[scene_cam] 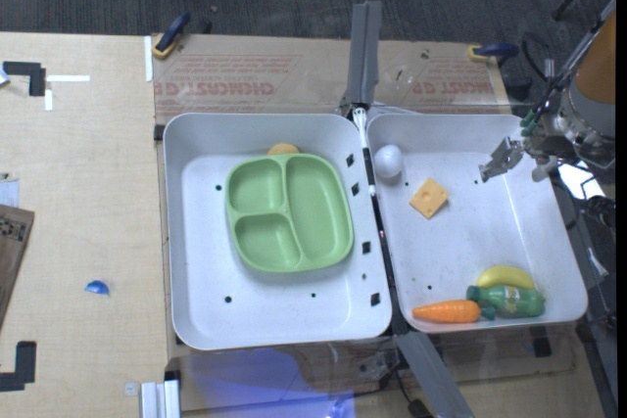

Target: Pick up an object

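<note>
While nothing is gripped:
jaws (513,162): cannot tell (blurred), poised over right bin's (549,240) far-right edge, likely approaching cheese (428,198).

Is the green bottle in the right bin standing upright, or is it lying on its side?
Lying on its side: the green bottle stretches flat along the bin floor, beside the carrot.

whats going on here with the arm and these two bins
The gripper hangs over the right bin's far right side, holding nothing. In that bin lie a cheese wedge, a white egg, a carrot, a green bottle and a banana. A green divided plate sits in the left bin.
</note>
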`<state>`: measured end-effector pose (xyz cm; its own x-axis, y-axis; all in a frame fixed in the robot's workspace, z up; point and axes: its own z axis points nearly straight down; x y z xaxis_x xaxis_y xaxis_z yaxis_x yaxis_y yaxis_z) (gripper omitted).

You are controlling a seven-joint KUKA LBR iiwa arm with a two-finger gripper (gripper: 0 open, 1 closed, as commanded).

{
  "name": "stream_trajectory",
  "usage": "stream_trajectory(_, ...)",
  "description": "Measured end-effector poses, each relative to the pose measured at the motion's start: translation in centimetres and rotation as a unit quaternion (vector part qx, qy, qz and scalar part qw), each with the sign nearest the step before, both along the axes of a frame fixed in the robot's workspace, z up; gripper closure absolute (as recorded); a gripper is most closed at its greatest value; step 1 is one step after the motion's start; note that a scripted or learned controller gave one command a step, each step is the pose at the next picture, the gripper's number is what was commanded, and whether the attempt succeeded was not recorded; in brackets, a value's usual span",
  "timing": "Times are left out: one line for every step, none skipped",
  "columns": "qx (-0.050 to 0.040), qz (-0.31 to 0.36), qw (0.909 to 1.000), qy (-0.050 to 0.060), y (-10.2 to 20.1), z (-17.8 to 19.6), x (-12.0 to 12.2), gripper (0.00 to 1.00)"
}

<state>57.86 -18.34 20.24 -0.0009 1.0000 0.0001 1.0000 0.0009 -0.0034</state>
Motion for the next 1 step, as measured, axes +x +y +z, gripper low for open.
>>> stream_trajectory(-0.0003, 0.042, 0.9991, -0.001, 7.8, -9.67, 1.48, 0.0)
